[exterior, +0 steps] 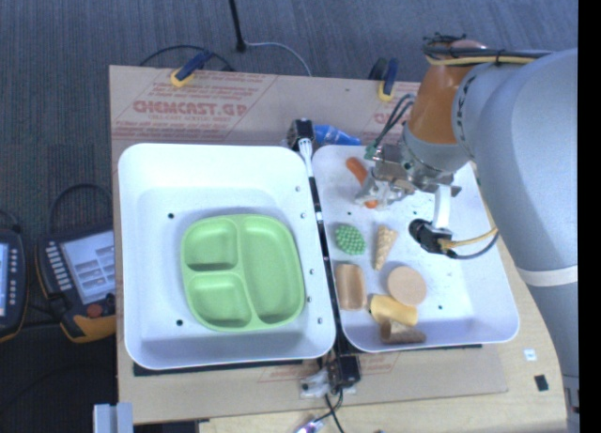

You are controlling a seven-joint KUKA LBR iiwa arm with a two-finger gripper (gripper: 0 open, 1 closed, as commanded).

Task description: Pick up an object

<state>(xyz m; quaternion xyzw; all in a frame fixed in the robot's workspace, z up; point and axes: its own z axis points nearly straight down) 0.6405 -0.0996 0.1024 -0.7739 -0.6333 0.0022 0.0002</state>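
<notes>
1. Gripper (383, 189): low in the far part of the right bin (488, 314), over a small orange item (356, 169), perhaps a carrot. Whether it is open or closed, or has hold of anything, cannot be told.
2. Risk, judged: the orange item lies near the bin's far-left corner, close to the wall; a closing grip could push it against the wall or skid it aside and come up with nothing.
3. Risk, judged: a small orange scrap (370, 203) lies just under the gripper and could be nudged instead.
4. Risk, judged: the black cable (427, 234) hanging from the wrist could drag across nearby items.
5. Count, right bin: 1 green dotted ball (349, 239); 1 cone (384, 245); 1 round tan disc (407, 285); 1 tan bread-like piece (349, 286); 1 yellow block (393, 310); 1 brown piece (402, 332) at the near edge.
6. Count, left bin (150, 177): 1 green divided tray (243, 270), 3 compartments.
7. Bins: 2, touching along their inner edges.
</notes>
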